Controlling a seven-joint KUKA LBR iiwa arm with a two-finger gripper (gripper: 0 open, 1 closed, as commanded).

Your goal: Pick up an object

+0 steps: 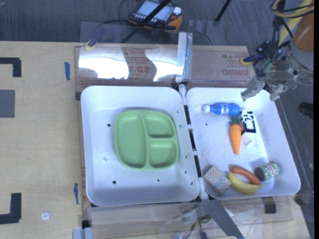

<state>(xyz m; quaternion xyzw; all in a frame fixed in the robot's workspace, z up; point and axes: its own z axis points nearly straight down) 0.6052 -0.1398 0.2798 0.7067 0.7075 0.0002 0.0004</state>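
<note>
Counter [35,133]: pale wood-grain surface with black squares and bits of blue tape, bearing two shallow white bins side by side.
Left bin [94,108]: smooth white plastic with rounded corners; a matte green plate [146,139] lies in its middle, rounded-square, split into three compartments.
Right bin [284,148]: same white plastic, glossy near its far corner.
Bottle [223,109]: small blue plastic one with a white cap, lying on its side at the bin's far end, cap toward the left bin.
Carrot [235,138]: orange, tapered, smooth (toy-like), point toward the near side, just beside a black-and-white printed card [247,121].
Near-end cluster: a yellow banana [244,184] curved under a reddish sausage shape [245,174], touching it; a speckled grey block [217,179] to their left; a small green-and-white rounded thing [269,170] to their right, beside a dark lump.
Claw [262,91]: grey metal, above the right bin's far right corner, apart from every object; nothing sits between its fingers, and how wide they stand cannot be told.
Arm [304,34]: grey, with an orange band and yellow cabling.
Behind the bins: clear, glaring plastic sheet [129,63].
</note>
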